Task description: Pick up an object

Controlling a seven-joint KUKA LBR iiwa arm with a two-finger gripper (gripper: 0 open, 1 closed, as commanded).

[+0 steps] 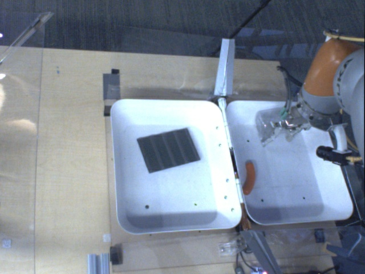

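Note:
A small orange-red sausage-shaped object (pixel 249 177) lies in the right bin (pixel 296 207), close to its left wall. A dark grey ribbed rectangular pad (pixel 169 149) lies flat in the left bin (pixel 171 218), left of centre. My gripper (pixel 268 129) hangs over the upper part of the right bin, up and to the right of the orange object and apart from it. I see nothing held in it.
The grey arm with its orange band (pixel 328 67) comes in from the right over the right bin's far corner. A metal post (pixel 224 67) stands behind the seam between the two bins. The wooden bench (pixel 63 153) stretches out to the left.

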